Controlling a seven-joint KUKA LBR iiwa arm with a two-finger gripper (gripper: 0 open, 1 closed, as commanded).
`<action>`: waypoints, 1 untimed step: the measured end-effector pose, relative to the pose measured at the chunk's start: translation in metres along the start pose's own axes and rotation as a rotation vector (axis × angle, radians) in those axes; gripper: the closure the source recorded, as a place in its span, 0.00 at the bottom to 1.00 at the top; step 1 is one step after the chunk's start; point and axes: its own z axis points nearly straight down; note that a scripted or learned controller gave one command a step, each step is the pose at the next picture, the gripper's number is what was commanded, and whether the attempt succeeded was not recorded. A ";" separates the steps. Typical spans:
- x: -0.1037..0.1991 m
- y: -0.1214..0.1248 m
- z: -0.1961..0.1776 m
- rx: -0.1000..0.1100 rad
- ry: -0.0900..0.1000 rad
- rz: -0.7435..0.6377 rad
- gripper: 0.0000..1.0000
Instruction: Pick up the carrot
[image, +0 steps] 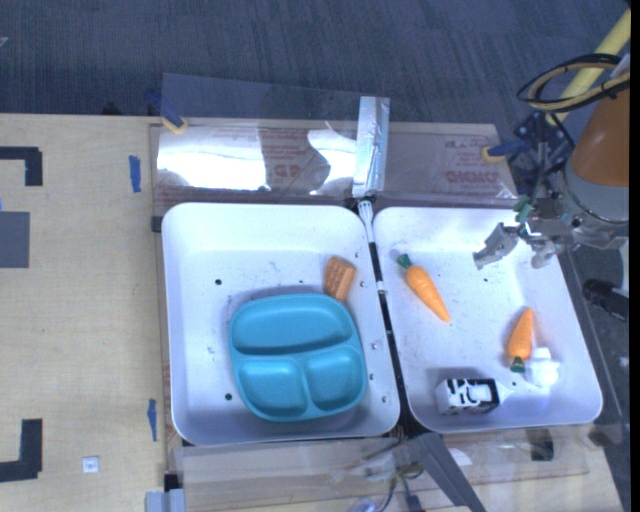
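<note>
Two carrots lie in the right bin (455, 222). One carrot (426, 286), orange with a green top, rests at a slant near the bin's left wall. A second carrot (520, 337) lies toward the right side, its green end pointing at the front. My gripper (517, 243) hangs over the bin's far right part, open, with nothing between its fingers. It is above and right of the first carrot and beyond the second.
A blue sectioned plate (296, 354) and a small tan waffle-like piece (339, 277) sit in the left bin (200, 260). In the right bin, a white piece (543, 369) lies beside the second carrot and a black-and-white toy (469, 393) near the front edge.
</note>
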 end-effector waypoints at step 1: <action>0.039 -0.001 0.104 0.004 0.002 -0.236 0.00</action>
